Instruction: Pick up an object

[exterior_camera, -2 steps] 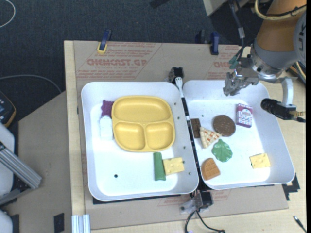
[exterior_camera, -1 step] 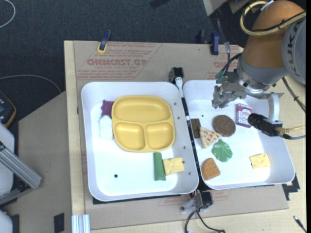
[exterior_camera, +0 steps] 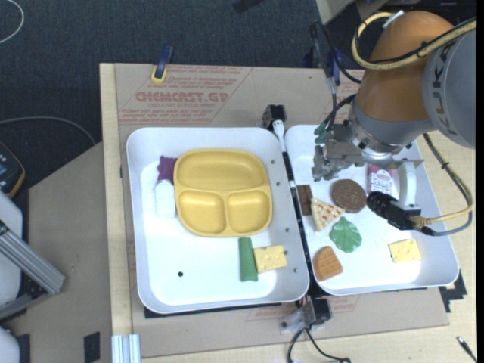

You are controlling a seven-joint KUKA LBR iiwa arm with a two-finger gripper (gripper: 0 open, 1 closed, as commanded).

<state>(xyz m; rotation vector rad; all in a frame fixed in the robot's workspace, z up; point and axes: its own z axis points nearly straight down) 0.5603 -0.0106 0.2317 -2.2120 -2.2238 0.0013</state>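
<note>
A grey arm with an orange band reached in from 3 o'clock over a table [exterior_camera: 189, 97] bearing two white bins. Its end effector [exterior_camera: 330, 165] hung low over the right bin [exterior_camera: 378, 269], toward the bin's 10 o'clock corner. Whether it was open or closed could not be told from this angle, and nothing showed in its grasp.

The likeliest target, by my reading, was a brown disc [exterior_camera: 349, 193]. It lay flat near the bin's centre, just beside the end effector at about its 4 o'clock. It looked round, thin and matt, like a toy biscuit or patty, with little height to catch.

The risks came from crowding. A tan checked wedge [exterior_camera: 325, 213] sat just beside the disc at its 7 o'clock, a pink-and-white packet [exterior_camera: 380, 180] at its 2 o'clock, and a green leaf [exterior_camera: 345, 234] at its 6 o'clock. A descent slightly off could have nudged a neighbour or caught two things together. The disc's flatness might have let it slip free. A drop too near the bin's 9 o'clock wall, where a dark bar [exterior_camera: 304, 200] lay, could have struck the rim.
</note>
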